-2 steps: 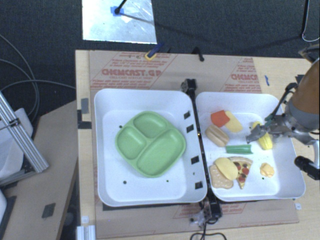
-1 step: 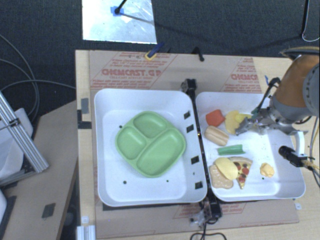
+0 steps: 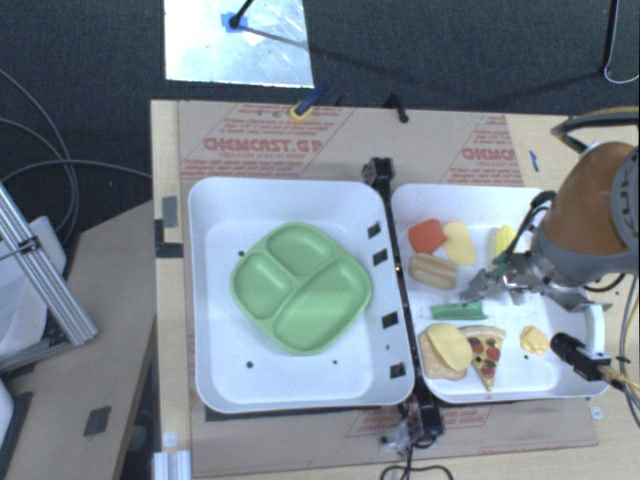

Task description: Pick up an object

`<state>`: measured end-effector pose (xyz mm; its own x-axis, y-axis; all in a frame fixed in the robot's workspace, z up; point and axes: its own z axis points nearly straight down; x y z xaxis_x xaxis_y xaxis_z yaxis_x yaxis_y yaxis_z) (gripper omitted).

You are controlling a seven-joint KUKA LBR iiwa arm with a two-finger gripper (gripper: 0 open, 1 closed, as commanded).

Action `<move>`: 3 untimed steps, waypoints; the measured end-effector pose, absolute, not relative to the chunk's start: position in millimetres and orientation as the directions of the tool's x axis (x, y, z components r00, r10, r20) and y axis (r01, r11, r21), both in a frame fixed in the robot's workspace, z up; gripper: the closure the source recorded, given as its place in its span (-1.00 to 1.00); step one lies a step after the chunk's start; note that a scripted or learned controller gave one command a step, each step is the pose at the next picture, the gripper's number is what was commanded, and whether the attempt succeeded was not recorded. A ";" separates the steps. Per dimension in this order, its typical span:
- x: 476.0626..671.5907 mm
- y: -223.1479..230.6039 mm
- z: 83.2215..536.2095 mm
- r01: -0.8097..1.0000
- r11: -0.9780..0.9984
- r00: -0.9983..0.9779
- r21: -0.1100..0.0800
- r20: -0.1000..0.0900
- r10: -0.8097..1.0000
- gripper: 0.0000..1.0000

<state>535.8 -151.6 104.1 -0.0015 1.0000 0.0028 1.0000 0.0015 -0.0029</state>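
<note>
Dark carpet surrounds the table [image 3: 280,143], which carries two shallow white bins side by side on a cardboard sheet. The left bin [image 3: 215,368] holds a green divided plate [image 3: 302,286], lying flat and well apart from my work. The right bin [image 3: 520,388] holds the toy food I may choose from: a red piece [image 3: 427,235] and a pale yellow piece [image 3: 459,242] at the far side, a hot dog [image 3: 433,271] just nearer, then a green strip [image 3: 458,311], a taco-like shell [image 3: 446,348] and a pizza slice [image 3: 487,353] along the near edge. I reach in from the right, and my jaws [image 3: 482,284] hang low between the hot dog and the green strip, likely because those lie closest. How far apart my jaws stand, I cannot tell; nothing shows between them.
</note>
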 end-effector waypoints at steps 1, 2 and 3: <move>566.4 -129.9 83.5 1.000 0.007 -0.007 0.003 0.001 1.000 -1.00; 620.7 -104.4 181.8 1.000 0.009 -0.009 0.014 -0.001 1.000 -1.00; 509.3 -103.6 80.3 1.000 -0.003 0.003 -0.008 0.003 1.000 -1.00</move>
<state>509.3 -103.6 80.3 0.0033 1.0000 0.0025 1.0000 -0.0033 -0.0077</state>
